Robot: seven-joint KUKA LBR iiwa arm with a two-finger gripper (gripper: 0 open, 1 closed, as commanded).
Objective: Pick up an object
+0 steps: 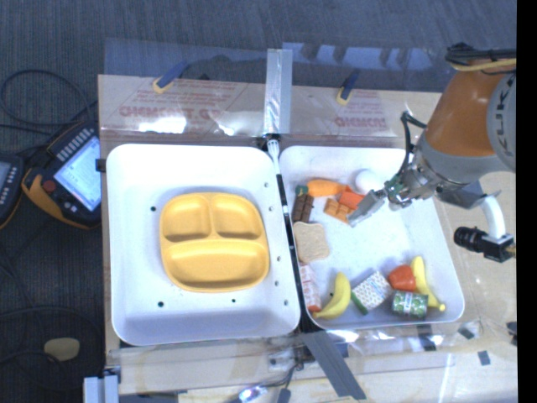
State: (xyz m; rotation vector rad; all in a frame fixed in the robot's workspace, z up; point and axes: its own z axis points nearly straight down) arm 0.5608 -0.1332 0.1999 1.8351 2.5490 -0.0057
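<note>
Dark grey carpet surrounds the bench, and on it we count two shallow white bins side by side: the left bin [126, 250] and the right bin [445, 250]. We see one yellow divided tray [215, 240] lying in the middle of the left bin, with three compartments, two small at the top and one long below.

All the loose items sit in the right bin. Along its upper part we count one orange carrot-like piece [322, 188], one white egg [366, 179] just right of it, one red-orange block [339, 208] below them, and one dark brown bar [301, 204] against the left wall. One slice of bread [314, 243] lies below the bar. Along the lower edge we see two bananas: one banana [337, 297] left of centre, and a second banana [422, 280] toward the right. Between them sits one white-and-green cube [370, 290], with one red tomato-like piece [402, 277] and one green can [409, 305] close together beside the second banana.

We see one gripper [367, 207] reaching in from the right, low over the upper part of the right bin, its tip just beside the red-orange block and below the egg. We cannot tell how its jaws stand, and nothing is visibly held.

One teach pendant [63, 183] rests on the carpet at the left.
</note>
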